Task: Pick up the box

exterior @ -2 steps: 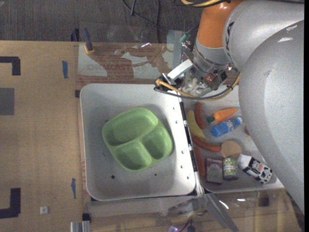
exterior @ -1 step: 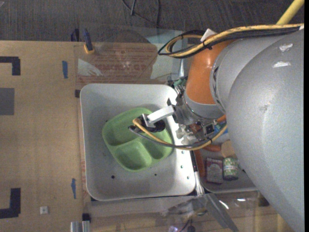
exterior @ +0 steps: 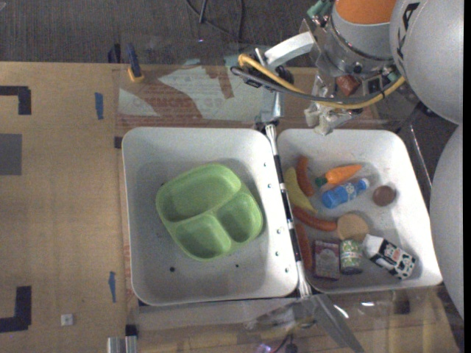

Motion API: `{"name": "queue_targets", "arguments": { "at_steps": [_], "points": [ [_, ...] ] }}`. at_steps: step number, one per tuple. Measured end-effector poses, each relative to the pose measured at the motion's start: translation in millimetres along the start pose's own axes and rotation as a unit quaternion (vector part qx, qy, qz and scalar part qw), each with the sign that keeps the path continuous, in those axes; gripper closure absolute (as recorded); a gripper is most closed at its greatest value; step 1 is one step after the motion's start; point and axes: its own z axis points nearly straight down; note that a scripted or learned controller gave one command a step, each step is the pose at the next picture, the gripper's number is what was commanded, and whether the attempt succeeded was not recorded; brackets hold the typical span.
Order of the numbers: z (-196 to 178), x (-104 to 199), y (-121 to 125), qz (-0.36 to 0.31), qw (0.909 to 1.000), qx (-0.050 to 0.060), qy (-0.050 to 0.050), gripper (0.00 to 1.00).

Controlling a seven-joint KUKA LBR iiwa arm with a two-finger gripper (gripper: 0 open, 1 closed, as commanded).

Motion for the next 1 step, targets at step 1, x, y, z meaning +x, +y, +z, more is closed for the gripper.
{"name": "queue_targets", "arguments": {
  "at_steps": [1],
  "points": [
    [117.9,-5.6,-10.9,-0.14,0.9902,0.002,-0.003,1.0]
  ]
}}
